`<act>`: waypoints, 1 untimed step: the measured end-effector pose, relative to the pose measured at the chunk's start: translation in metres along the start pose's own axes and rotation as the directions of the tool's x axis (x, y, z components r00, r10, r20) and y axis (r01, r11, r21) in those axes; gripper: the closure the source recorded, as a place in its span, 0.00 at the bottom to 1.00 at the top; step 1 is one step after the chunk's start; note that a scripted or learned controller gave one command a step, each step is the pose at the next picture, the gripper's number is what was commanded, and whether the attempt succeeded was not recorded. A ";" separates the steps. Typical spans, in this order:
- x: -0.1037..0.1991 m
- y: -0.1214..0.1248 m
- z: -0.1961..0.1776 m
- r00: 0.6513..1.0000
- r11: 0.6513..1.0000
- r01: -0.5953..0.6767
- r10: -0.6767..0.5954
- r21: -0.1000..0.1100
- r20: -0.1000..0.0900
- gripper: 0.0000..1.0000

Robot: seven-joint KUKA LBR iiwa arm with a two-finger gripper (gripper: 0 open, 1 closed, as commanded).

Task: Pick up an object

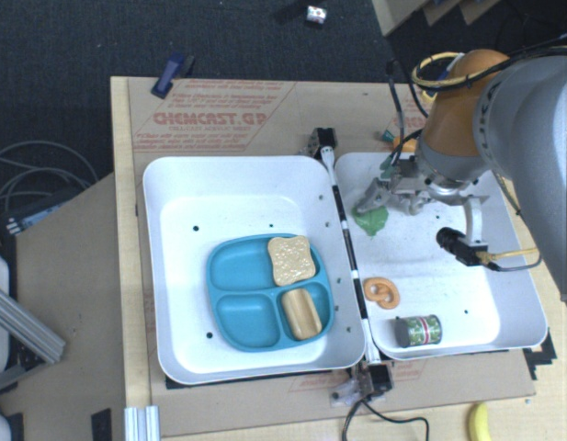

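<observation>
My gripper [396, 196] is lowered into the far left part of the right bin [448, 278], under the orange band of the arm. A small green object [370, 219] lies on the bin floor right at the gripper's lower left, touching or nearly touching it. Nearer the front of the same bin, an orange pretzel-shaped piece [381, 291] rests by the left wall. A small can [418, 330] lies on its side at the front edge.
The left bin [173, 237] holds a blue divided tray [237, 288] with a tan cracker [291, 259] and a brown roll [301, 312] in its right compartments. A black cable end [456, 243] hangs from the arm over the right bin.
</observation>
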State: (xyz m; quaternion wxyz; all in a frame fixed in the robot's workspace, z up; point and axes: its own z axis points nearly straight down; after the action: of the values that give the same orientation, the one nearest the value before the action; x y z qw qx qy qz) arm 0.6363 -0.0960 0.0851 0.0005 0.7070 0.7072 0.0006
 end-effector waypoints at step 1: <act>0.000 -0.013 0.000 1.000 1.000 0.000 0.000 0.002 0.000 0.00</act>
State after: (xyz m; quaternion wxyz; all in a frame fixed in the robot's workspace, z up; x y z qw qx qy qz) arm 0.6231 -0.0957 0.0851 -0.0004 0.7071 0.7071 -0.0002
